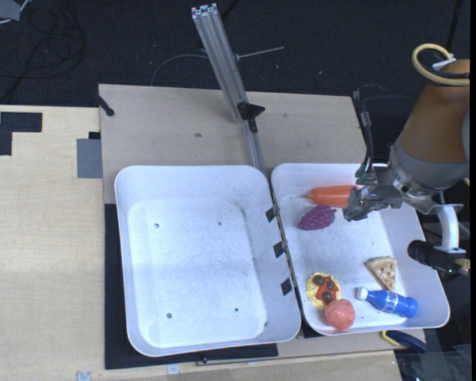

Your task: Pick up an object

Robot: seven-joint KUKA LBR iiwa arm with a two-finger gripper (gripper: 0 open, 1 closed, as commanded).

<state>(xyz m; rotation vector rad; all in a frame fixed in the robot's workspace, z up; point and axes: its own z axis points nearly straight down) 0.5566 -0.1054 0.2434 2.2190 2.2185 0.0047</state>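
A pale wooden desk (40,236) carries two shallow white bins side by side, the left bin (143,189) and the right bin (436,312); dark floor with cables lies beyond at 12 o'clock, and a metal post (222,62) slants up from between the bins. The end effector (358,206) hangs over the right bin's upper part; whether it is apart or together I cannot tell. An orange carrot (329,194) lies just at its 9 o'clock, purple grapes (316,218) at 8 o'clock. A pizza slice (382,272), blue bottle (390,302), red ball (340,314) and yellow toy (321,286) lie toward 6 o'clock.
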